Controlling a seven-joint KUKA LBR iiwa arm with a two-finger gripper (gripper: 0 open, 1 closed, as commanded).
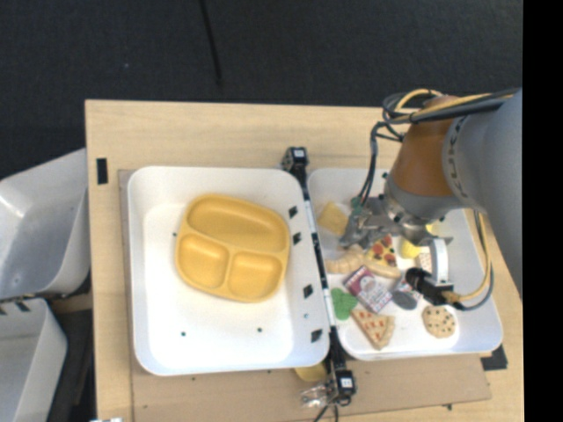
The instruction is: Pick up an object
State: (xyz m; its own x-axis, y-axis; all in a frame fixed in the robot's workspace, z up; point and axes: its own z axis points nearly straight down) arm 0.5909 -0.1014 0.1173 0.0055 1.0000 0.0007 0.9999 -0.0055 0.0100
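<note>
Camera view: gripper [374,231] sits low in the right bin [479,328], right of frame centre, among a scatter of toy food. Jaw state cannot be told; the wrist and clutter hide it. Nothing is visibly held. Candidate objects lie close by: a pale yellow piece [332,217] just left of the gripper, a pizza slice [376,328] and a cookie [438,321] toward the lower right, a green piece [342,303] by the divider, a purple-and-white packet [368,288] between them. The left bin [158,341] carries a yellow divided plate [232,247].

Progress, as judged: approach is made, no lift is evident. Grasp and raise remain outstanding.
</note>
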